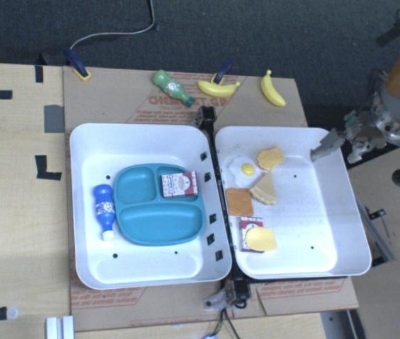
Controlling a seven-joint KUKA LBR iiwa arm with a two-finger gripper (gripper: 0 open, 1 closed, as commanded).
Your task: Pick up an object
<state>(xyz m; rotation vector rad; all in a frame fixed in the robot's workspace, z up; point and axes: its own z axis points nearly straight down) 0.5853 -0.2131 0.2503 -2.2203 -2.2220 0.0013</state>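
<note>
Two shallow white plastic bins sit side by side on a brown cardboard sheet in the middle of the frame. The left bin holds a teal plastic divided tray, with a small red-and-white carton lying in the tray's upper right compartment. A blue bottle with a white cap lies just beside the tray's left edge, cap pointing toward the bottom of the frame.

The right bin holds the toy food, grouped in its left half. A white fried egg with a yellow yolk lies near the upper left corner, and a tan bread-like piece sits just to its right. Below them, a brown square slice touches a pale triangular wedge. Lower still, a yellow round piece rests on a small red-edged card.

Above the bins, on the cardboard, lie a green bottle, a yellow banana with a blue clamp at it, and a second yellow banana further right.

The grey gripper enters from the right edge of the frame and hangs over the upper right corner of the right bin, well apart from the food pieces. Nothing is visible between its fingers; whether they are open or closed cannot be told.
</note>
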